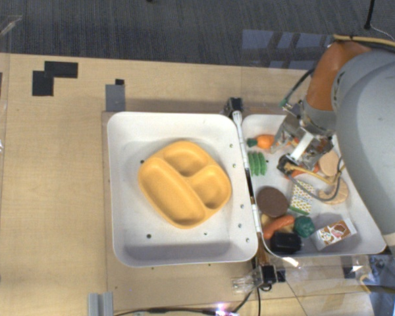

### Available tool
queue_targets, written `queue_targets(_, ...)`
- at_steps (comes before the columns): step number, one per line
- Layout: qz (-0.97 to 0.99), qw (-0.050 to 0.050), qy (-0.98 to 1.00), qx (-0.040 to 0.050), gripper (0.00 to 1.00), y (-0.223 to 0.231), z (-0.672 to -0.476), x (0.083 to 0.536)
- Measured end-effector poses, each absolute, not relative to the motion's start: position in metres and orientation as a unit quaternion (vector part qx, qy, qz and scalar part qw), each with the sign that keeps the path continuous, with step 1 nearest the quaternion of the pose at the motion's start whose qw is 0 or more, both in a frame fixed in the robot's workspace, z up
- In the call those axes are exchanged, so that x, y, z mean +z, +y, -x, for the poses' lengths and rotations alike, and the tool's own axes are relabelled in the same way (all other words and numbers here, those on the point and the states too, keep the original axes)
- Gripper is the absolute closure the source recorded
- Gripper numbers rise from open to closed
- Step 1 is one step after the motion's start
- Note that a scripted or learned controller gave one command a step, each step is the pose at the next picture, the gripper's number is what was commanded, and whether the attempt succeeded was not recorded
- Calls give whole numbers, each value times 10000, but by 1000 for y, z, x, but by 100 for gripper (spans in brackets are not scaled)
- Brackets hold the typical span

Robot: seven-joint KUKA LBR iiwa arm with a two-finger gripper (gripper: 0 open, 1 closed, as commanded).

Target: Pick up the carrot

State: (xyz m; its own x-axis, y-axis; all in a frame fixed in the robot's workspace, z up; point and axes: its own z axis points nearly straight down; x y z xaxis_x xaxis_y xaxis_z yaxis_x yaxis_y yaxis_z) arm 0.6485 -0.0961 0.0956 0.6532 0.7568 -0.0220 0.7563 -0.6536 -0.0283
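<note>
No words, brand names or numbers can be made out. The small box (pixel 334 233) in the right bin (pixel 365 226) carries a printed picture label, too small and blurred for any lettering to be read.

the right bin (pixel 372 232) is crowded. around the brown disc (pixel 272 201) things sit close: green ridged piece (pixel 257 162) above it, patterned card (pixel 303 197) just right, carrot (pixel 278 224), dark green toy (pixel 303 226) and black object (pixel 285 243) below. the arm (pixel 368 117) covers the space up and right. the yellow divided tray (pixel 184 183) sits well left, with bare white floor around it.
</note>
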Motion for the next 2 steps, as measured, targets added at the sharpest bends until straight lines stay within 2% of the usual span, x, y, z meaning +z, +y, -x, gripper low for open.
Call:
queue_targets(1, 9455, 7, -3257, 6, 0, -101, -636, 92)
queue_targets(2, 9771, -9, -2129, -50, 0, -88, -591, 88)
